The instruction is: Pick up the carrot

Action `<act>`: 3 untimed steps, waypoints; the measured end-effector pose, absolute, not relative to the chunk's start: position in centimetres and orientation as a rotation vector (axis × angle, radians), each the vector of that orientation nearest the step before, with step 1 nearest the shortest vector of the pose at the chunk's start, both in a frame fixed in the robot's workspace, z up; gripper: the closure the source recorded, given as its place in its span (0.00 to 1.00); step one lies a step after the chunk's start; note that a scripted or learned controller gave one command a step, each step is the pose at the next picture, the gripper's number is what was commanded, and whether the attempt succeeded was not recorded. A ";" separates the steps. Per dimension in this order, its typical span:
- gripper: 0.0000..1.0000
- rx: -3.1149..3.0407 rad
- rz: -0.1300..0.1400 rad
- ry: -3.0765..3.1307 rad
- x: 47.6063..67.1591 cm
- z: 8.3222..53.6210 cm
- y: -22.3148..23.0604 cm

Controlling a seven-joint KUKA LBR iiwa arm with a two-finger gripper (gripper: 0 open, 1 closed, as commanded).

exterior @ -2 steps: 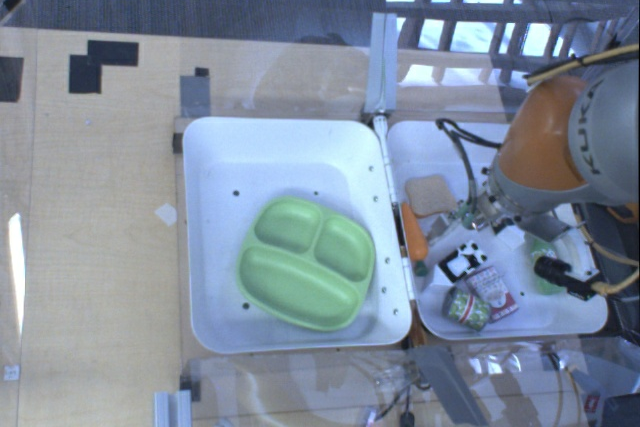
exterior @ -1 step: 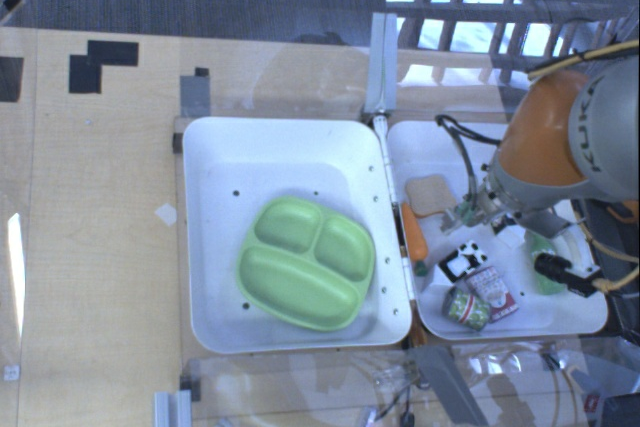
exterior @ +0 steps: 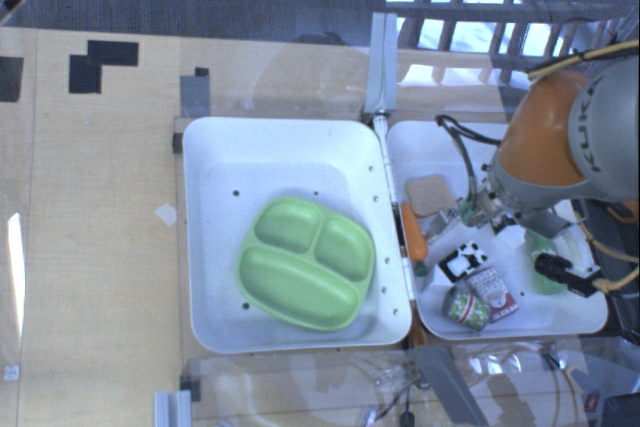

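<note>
Carrot point(exterior: 413, 235): lies against right bin's point(exterior: 590, 320) left wall, awkward for a grasp
End effector point(exterior: 478, 212): hovers near carrot; grip state cannot be told

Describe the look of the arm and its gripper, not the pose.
The arm is bulky and rounded, with a grey shell and a broad orange band above the wrist. Part of a dark letter marking shows on the grey shell. Black cables loop beside the wrist, and a yellowish cable runs over the top. The gripper is a small cluster of dark and metallic parts, too cluttered to make out.
</note>
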State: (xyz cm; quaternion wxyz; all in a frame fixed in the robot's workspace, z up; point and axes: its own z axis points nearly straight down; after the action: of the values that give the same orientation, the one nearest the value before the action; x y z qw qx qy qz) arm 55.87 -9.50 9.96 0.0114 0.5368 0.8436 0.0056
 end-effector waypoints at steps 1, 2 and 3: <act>0.00 1.283 0.008 2.827 54.1 9.4 -9.8; 0.00 1.189 0.006 2.860 50.0 9.5 -9.7; 0.00 1.372 0.010 2.808 60.5 8.9 -10.2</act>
State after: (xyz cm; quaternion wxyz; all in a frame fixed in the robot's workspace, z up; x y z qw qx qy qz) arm 60.50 -10.23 8.93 0.0083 0.4389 0.8985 0.0033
